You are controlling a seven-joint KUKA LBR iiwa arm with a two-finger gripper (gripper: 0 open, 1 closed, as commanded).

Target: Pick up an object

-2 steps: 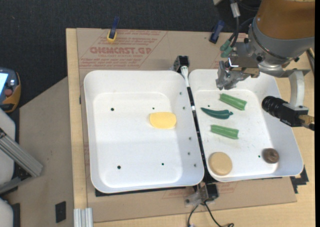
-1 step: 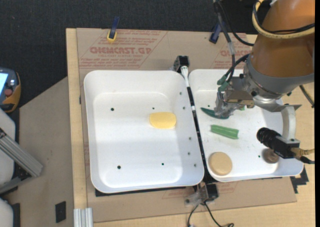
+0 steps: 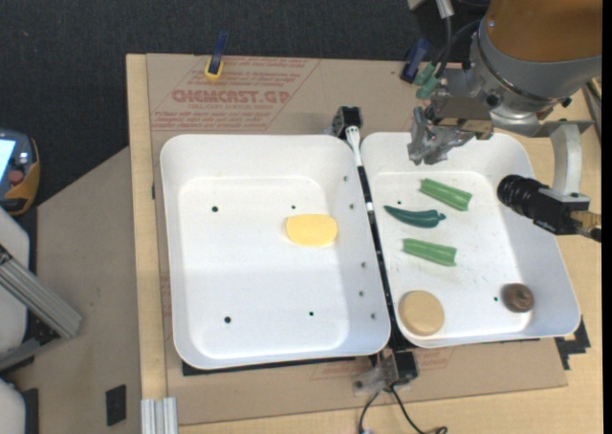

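My gripper (image 3: 430, 147) hangs over the back left corner of the right bin (image 3: 478, 160), with the grey arm and its orange band rising behind it to the upper right. No object shows under it. Just in front of it lies a light green piece (image 3: 445, 194). A dark green pepper shape (image 3: 416, 216) and a second light green piece (image 3: 429, 251) lie nearer the middle of that bin. A tan round object (image 3: 421, 312) sits at the front left corner and a small brown one (image 3: 517, 298) at the front right. A yellow oval object (image 3: 311, 229) lies in the left bin (image 3: 191, 231).
A black divider rail (image 3: 368, 222) runs between the two bins. A black cylindrical fixture (image 3: 535, 201) juts in over the right bin's right rim. The bins rest on a cardboard sheet (image 3: 239, 88) with a blue and yellow clip (image 3: 216, 59) at its back edge.
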